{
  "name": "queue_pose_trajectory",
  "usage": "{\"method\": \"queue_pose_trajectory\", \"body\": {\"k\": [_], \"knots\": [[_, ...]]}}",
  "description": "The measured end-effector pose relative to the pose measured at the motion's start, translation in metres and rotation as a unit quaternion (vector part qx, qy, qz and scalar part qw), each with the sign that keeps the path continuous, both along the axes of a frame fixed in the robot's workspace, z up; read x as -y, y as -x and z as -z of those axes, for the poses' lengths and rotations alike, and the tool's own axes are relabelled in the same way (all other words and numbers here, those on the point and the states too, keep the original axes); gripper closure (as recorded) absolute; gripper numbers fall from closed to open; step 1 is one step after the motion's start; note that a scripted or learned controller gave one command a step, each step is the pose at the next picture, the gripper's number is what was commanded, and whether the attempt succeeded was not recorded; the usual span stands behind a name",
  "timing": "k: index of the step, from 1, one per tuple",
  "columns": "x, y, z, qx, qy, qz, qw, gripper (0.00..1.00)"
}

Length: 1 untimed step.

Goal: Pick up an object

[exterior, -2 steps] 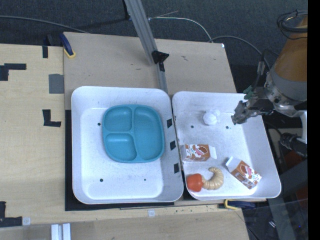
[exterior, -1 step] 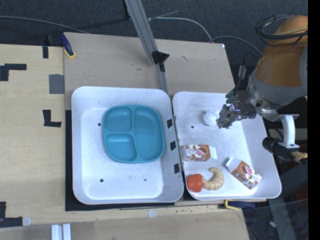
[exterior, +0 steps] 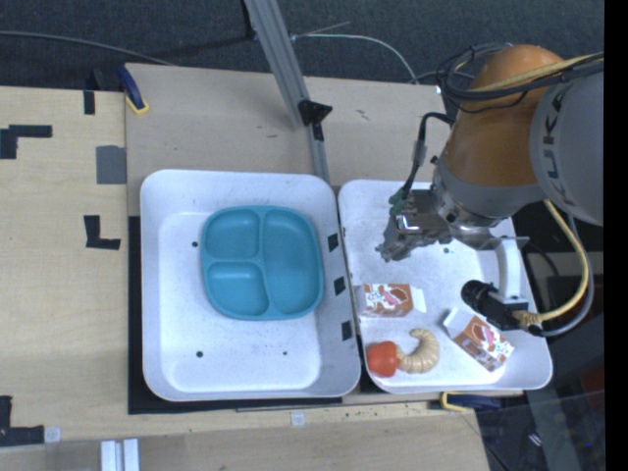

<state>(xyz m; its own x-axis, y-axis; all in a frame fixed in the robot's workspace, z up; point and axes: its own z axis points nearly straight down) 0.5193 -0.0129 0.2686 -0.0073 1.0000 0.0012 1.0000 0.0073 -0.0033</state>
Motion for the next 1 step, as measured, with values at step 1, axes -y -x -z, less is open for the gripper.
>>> {"method": "queue_pose_trajectory", "body": {"k": [1], "knots": [[-0.0505,0.0083,0.0270,-0.001,0.0000,0.001,1.0000,1.00]]}}
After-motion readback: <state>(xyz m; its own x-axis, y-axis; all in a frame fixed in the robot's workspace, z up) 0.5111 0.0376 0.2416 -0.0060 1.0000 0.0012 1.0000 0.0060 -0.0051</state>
